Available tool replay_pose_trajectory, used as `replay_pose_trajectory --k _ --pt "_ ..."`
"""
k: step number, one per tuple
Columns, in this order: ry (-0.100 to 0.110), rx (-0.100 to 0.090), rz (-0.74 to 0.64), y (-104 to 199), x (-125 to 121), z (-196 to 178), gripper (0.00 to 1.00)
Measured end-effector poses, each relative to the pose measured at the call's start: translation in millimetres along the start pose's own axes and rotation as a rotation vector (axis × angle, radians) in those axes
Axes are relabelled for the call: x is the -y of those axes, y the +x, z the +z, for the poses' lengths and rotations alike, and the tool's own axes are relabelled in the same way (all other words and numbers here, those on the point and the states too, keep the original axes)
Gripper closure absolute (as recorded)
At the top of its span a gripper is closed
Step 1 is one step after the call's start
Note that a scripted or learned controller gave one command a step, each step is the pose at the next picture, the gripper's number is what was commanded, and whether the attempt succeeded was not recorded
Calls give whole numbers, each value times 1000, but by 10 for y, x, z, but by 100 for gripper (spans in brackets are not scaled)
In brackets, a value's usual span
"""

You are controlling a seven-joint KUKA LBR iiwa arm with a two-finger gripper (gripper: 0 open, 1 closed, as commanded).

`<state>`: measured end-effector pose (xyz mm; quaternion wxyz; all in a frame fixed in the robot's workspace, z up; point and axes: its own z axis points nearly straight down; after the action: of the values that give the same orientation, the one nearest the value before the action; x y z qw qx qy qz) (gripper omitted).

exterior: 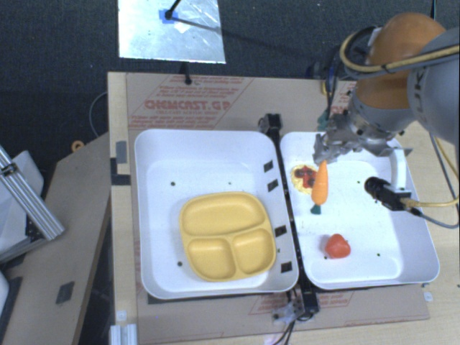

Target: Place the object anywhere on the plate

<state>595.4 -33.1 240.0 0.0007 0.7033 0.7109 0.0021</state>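
**Just above the carrot: claw state unclear**

Starting at the left, I saw the yellow plate (227, 234) lying flat in the left bin (147, 192), its three compartments bare. Across the divider, in the right bin (374, 221), a small red-and-yellow piece (303, 175) lay near the inner wall; I could not make out what it was. Just beside it was the carrot (320, 183), orange with a green tip, its length running toward the near edge and its green end nearest me. The gripper (325, 157) sat directly over the carrot's far end, and from this angle I could not tell whether the claw was open, closed or clamped on the carrot. A red rounded object (336, 246) lay further forward, well apart from the carrot. The arm (392, 99) reached in from the right, wrist bent downward, its orange band (406, 42) uppermost and its right part cut off by the frame.
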Motion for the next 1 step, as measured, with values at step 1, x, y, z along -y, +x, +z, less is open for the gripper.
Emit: replay_pose_trajectory --k 1 --pt "0 0 0 488 -163 -76 100"
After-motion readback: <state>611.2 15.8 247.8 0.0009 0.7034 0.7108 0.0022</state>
